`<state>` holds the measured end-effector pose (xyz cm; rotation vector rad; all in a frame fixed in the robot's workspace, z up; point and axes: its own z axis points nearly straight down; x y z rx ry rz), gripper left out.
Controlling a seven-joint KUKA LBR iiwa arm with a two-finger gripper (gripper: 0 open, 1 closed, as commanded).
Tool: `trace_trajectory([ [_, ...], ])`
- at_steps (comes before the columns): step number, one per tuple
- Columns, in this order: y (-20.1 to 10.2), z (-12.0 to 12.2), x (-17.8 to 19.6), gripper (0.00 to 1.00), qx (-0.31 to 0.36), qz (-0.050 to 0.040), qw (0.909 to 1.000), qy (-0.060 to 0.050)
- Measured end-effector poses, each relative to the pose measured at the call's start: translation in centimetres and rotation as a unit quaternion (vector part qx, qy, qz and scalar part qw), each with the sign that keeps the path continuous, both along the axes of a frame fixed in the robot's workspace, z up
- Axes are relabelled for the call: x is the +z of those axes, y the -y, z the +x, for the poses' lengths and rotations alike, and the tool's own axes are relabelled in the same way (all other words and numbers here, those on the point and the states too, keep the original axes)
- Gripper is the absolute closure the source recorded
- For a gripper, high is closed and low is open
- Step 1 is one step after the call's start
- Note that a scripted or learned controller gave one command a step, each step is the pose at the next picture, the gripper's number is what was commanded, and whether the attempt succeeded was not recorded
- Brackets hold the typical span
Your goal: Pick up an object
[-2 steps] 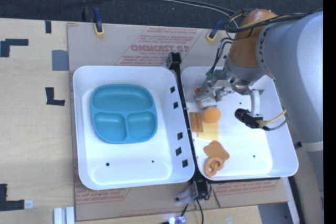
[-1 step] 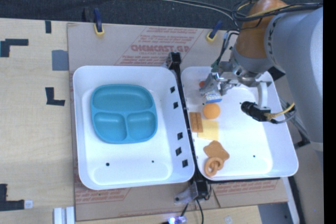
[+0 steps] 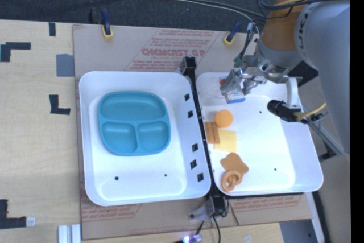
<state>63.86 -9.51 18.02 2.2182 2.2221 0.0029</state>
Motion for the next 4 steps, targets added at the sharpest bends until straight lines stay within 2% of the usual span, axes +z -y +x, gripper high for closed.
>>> trace_trajectory([
  [1, 0.0, 0.0, 2.9, 1.0, 0.0, 0.0, 1.0, -0.001],
  [3, -8.4, -5.3, 1.8, 1.0, 0.001, 0.0005, 1.0, -0.004],
  [4, -12.8, -6.9, 2.0, 1.0, 0.002, 0.0008, 1.0, -0.003],
])
